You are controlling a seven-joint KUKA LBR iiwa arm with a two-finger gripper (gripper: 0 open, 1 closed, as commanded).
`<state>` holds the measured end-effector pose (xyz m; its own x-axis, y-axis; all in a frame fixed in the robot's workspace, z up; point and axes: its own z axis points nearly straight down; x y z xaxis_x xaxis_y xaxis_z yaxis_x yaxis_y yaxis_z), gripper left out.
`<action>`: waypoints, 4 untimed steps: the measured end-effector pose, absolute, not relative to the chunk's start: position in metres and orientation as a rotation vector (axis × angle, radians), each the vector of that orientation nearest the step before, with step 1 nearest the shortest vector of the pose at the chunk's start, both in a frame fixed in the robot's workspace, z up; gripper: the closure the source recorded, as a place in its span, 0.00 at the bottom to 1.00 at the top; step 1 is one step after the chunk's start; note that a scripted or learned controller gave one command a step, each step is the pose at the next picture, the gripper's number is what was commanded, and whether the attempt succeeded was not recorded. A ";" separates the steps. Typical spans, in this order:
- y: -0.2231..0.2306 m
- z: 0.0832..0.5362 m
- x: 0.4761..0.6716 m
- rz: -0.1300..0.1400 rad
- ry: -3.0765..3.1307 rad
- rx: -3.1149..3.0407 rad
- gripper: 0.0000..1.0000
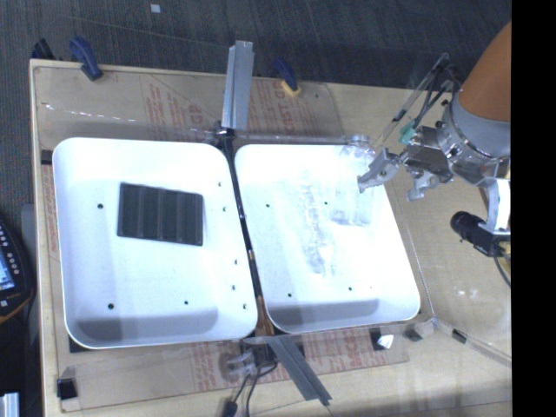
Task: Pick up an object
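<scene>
Two white bins sit side by side: left bin (78, 233) holds one dark ribbed block (161, 215) centrally; gripper (395, 174), fingers spread, hovers over right bin's (347, 307) far-right rim.

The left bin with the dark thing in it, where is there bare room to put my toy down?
In the left bin, bare white floor runs below the dark ridged block to the front wall, and along its left side. The right bin is more crowded: clear plastic pieces lie there, with the gripper above.
</scene>
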<state>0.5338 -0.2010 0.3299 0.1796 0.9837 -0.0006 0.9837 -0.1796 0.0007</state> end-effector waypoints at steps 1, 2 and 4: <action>-0.202 0.309 0.543 -0.003 2.083 2.358 0.00; -0.205 0.266 0.506 -0.004 2.040 2.392 0.00; -0.202 0.324 0.478 -0.003 1.779 2.591 0.00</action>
<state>0.4780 -0.2016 0.3236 0.3594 0.9332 -0.0009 0.9332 -0.3594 -0.0020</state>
